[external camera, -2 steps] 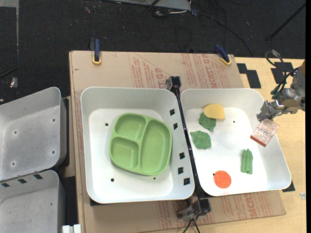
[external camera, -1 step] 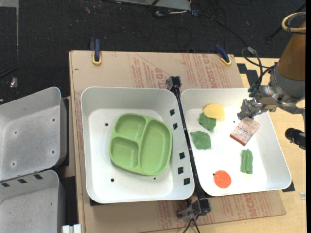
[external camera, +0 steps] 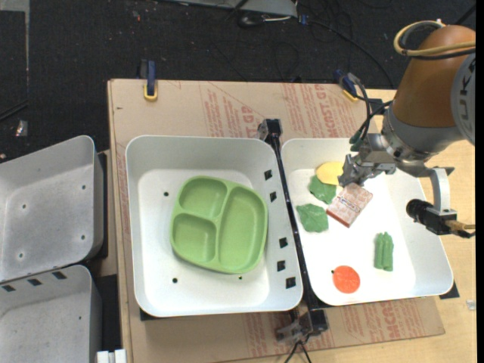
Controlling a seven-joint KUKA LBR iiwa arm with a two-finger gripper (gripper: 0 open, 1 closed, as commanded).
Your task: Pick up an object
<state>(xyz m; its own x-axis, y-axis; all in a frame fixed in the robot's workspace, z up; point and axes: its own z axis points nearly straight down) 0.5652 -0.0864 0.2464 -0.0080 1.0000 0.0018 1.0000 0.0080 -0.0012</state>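
My gripper [external camera: 357, 174] hangs over the right bin [external camera: 423, 278], at its upper middle. Right under its tips lies a small pink and white packet [external camera: 350, 205], tilted; whether the tips touch it I cannot tell. A yellow piece [external camera: 329, 172] and a green piece [external camera: 323, 190] lie just left of the gripper. Another green piece [external camera: 311, 218] rests below them. A green bumpy piece [external camera: 384, 251] and an orange disc [external camera: 346, 279] sit lower in the same bin.
The left bin [external camera: 144, 203] holds a light green divided tray [external camera: 220, 224]. A black divider [external camera: 286, 210] runs between the bins. White trays [external camera: 45, 203] lie off the bench at left. Clamps [external camera: 150, 80] grip the board's far edge.
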